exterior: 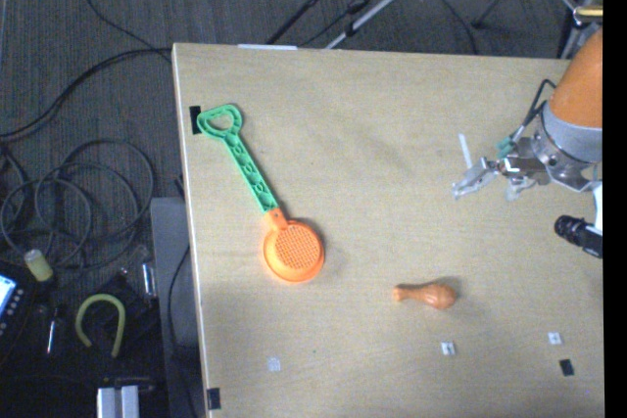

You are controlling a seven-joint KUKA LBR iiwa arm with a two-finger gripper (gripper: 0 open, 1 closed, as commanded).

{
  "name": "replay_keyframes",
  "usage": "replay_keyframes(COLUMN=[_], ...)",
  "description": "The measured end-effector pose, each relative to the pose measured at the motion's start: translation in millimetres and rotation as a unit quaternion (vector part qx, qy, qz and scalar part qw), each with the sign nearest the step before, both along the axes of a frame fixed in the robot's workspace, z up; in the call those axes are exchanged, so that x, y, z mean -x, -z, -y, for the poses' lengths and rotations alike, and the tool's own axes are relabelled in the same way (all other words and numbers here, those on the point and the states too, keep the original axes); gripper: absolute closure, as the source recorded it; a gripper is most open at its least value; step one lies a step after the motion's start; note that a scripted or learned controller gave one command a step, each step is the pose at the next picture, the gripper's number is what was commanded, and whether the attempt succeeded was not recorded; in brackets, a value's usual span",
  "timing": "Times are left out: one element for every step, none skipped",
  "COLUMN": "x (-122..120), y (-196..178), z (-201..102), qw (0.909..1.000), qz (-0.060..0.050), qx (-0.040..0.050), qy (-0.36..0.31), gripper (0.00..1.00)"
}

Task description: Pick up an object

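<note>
My gripper hangs wide, empty; I'd grab the light stiff strainer mid-handle, near desk's left edge.

Legible text, labels, brands, numbers, signs: none. We can read nothing on the tan bench surface; its small markers near the front edge are too small to make out.

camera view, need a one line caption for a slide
Gripper hovers at the bench's right side, holding nothing, apart from a green-handled orange strainer and a small orange toy.
</note>
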State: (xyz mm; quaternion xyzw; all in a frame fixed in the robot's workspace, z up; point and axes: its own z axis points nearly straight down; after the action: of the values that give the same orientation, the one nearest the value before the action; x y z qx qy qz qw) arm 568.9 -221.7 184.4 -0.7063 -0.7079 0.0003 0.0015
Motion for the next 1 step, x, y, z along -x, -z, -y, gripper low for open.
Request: replay_keyframes(x=[-69.2], y=[101.0], z=[0.9], qw=[0.9976], qz=[0.0], qx=[0.0023], qy=[-0.069], gripper=[0.0])
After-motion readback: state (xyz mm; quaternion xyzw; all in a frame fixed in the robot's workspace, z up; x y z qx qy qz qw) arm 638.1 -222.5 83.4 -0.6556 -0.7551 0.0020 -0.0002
